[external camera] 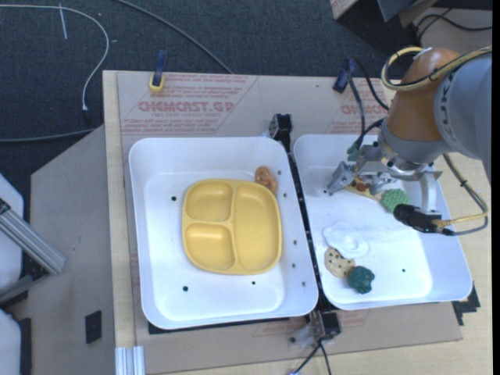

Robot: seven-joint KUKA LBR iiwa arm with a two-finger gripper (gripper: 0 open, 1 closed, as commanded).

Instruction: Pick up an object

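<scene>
A: What is sitting by the claw [355,180]?
B: One light green piece [392,198] just beside it; one cookie [337,262] and one dark green piece [360,279] lying below. Grip state: cannot tell.
A: Further out?
B: One yellow tray [232,226] resting in the left bin [156,287].

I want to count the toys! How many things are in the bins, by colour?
Yellow: 1, the divided tray
Brown: 2, a small piece by the tray and a cookie
Green: 2, a dark lump and a light piece
White: 1, a flat piece
Total: 6
</scene>
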